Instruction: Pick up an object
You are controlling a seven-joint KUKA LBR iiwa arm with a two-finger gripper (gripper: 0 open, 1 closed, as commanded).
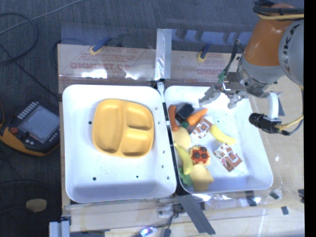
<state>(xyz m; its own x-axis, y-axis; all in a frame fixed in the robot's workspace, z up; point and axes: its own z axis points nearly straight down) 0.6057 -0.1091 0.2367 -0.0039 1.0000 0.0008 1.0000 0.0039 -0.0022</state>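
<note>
My gripper (217,101) hangs over the far part of the right bin (256,152), its two fingers spread open with nothing between them. Just below and to the left of it lie a carrot (197,116) and a black object (184,111). Further toward the front are a banana (222,135), two patterned packets (201,127) (228,157), a red and orange toy (200,154), a yellow fruit (201,177) and a green piece (185,166). An orange sausage-like piece (171,115) rests against the bin's left wall.
A yellow divided tray (122,127) lies in the left bin (79,172). The arm's orange band (266,38) and a black cable fitting (261,121) overhang the right bin's far right side. A handheld pendant (32,127) lies left of the bench.
</note>
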